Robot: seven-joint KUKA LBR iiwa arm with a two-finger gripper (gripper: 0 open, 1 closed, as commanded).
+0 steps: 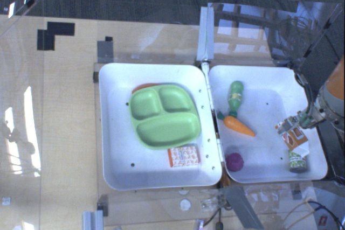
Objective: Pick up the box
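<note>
We find the claw [295,122] low over the right bin [269,81], near that bin's right wall, with the arm [333,97] entering from the right edge of the view. We cannot tell from this view whether the claw is released or clenched; its tip merges with the item beneath it.

Directly under and just below the claw lies a small brown-and-white packet [295,139], tilted. Just beyond it, toward the bin's near corner, sits a small green-and-white container [297,161]. We cannot confirm that either item is held.

The box [184,155], a flat carton with a red-and-white print, lies well apart from the claw, far to its left, in the left bin [116,116]. It rests flat on the bin floor, tucked against the near edge of the green divided tray [164,116], which appears to overlap its upper edge.

Between the claw and the box, in the right bin, we note a carrot [239,125], a green bottle [235,94] and a purple ball [234,161], all to the claw's left.

We judge that the claw is not positioned for the task: it is over the wrong bin. Reaching the box calls for travel leftward across the divider [211,116]. The flat lie of the box and the tray touching it will likely limit grasp access to its free near edge.
</note>
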